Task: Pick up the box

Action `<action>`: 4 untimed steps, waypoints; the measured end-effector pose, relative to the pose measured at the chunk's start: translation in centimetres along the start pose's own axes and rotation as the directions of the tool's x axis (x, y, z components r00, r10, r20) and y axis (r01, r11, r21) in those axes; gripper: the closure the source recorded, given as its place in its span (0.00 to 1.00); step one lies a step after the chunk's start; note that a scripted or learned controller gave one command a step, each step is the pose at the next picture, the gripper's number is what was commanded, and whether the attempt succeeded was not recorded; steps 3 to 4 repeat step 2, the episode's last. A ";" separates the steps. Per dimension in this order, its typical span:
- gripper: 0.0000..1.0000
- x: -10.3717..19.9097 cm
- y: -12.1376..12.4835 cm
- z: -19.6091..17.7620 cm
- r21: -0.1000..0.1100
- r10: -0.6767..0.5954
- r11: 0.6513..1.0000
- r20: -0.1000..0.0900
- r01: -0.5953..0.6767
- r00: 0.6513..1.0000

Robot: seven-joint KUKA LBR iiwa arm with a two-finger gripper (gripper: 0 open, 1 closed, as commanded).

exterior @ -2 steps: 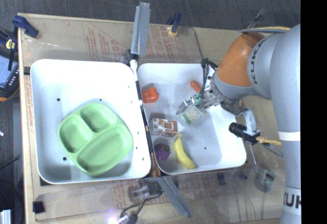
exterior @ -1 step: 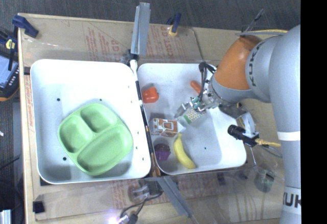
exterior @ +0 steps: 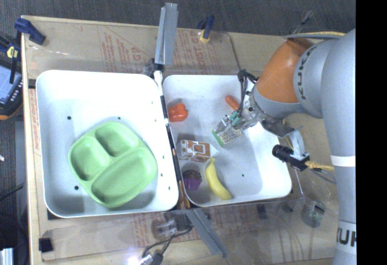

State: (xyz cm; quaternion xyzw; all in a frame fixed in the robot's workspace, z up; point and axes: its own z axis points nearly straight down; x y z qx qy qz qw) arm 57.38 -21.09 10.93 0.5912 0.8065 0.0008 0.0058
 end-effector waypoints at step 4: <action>0.00 0.1 -0.2 1.2 0.003 0.030 1.000 -0.005 -0.030 1.000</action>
